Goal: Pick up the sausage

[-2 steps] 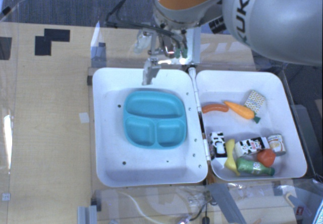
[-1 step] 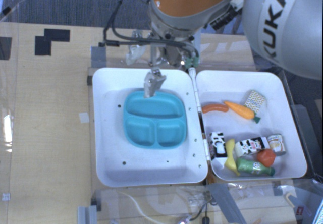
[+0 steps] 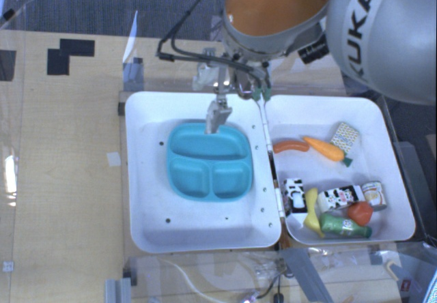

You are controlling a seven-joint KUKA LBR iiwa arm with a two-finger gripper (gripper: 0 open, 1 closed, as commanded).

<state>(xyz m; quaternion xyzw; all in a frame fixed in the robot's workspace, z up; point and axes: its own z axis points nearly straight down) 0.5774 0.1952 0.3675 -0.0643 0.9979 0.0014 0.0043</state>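
The gripper (image 3: 218, 117) hangs over the far rim of the blue tray (image 3: 209, 162); whether its jaws are open I can't tell. The sausage (image 3: 291, 147) lies right of that tray in the neighbouring bin (image 3: 396, 158), lengthwise left-to-right, touching the carrot (image 3: 323, 149).
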